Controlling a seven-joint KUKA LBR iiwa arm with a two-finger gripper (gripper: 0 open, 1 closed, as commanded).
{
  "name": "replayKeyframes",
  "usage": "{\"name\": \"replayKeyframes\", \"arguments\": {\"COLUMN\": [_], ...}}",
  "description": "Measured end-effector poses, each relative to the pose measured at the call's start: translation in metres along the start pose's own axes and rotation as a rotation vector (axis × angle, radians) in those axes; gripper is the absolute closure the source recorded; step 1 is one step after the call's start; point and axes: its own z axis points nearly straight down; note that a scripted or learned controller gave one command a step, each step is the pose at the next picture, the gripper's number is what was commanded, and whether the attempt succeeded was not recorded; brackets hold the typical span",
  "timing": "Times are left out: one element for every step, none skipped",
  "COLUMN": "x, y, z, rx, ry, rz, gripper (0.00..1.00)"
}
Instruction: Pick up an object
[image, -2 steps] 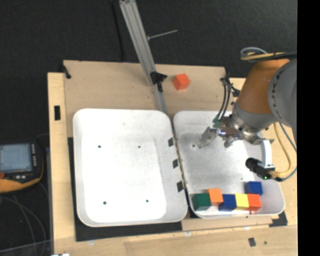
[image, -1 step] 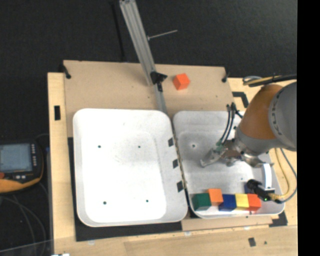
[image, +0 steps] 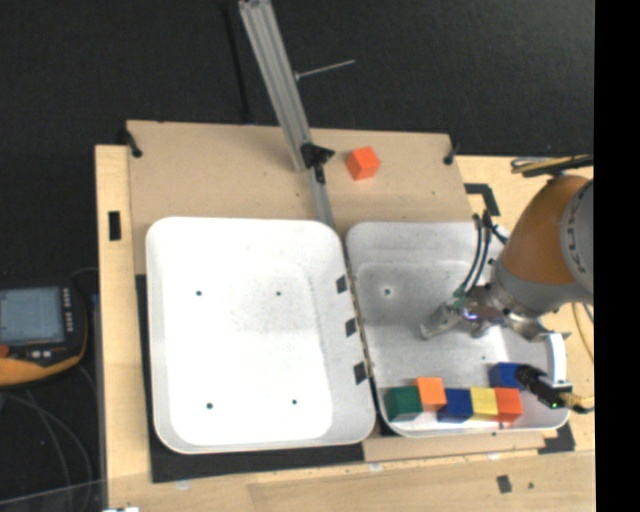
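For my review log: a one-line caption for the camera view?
Gripper over the right bin, above a row of coloured blocks.

- We saw a handheld device (image: 38, 325) w/ a lit screen at far left, off the bench.
- Dark cables (image: 45, 440) ran below it.
- A grey metal rail (image: 283, 95) slanted down from the top twd the bins' junction.
- Tan board (image: 230, 170) lay under both bins.

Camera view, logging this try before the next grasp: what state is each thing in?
Gripper: low over the right bin, nothing seen between the jaws.
Right bin: holds the blocks along its near edge.
Green block: resting in the right bin, ungrasped.
Orange cube: lying on the board, outside the bins.
Left bin: flat on the bench.
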Motion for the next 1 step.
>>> {"name": "replayKeyframes", "arguments": {"x": [0.013], "y": [0.0011], "z": [-0.0397], "rx": [-0.002], "ry": [0.002], "rz": [-0.004], "gripper": [0.0]}}
